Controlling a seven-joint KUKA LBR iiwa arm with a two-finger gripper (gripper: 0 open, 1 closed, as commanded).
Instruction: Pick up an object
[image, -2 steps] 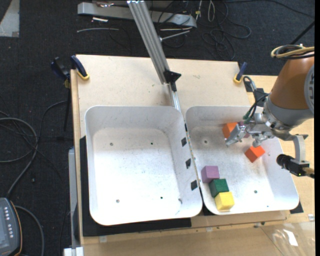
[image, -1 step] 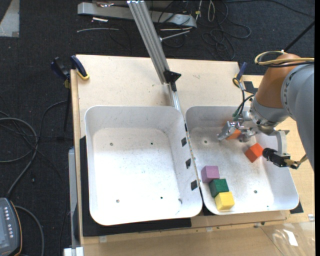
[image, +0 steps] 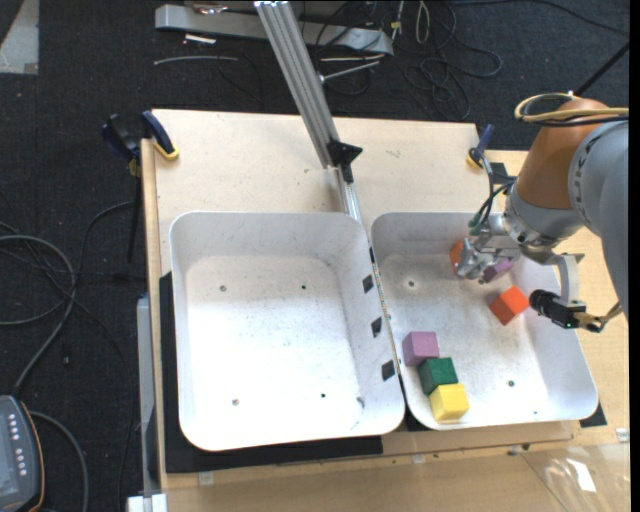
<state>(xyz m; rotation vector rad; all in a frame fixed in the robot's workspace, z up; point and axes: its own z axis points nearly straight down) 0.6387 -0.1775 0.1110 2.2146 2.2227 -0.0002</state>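
My gripper (image: 480, 264) hangs low over the back part of the right bin (image: 560, 385), under the grey arm with its orange band (image: 552, 160). A small orange piece (image: 457, 254) shows at the gripper's left side and a purple piece (image: 498, 268) at its right, both partly hidden by it. I cannot tell whether either one is held. An orange block (image: 508, 304) lies just right of and in front of the gripper. Near the bin's front left sit a purple block (image: 420, 346), a green block (image: 437, 373) and a yellow block (image: 449, 401) in a row.
The left bin (image: 200, 300) stands beside the right one, with a dark-marked divider wall (image: 378, 320) where they meet. A slanted metal bar (image: 305, 85) runs from the top down to the bins' back edge. Clamps sit at the bench's back corners.
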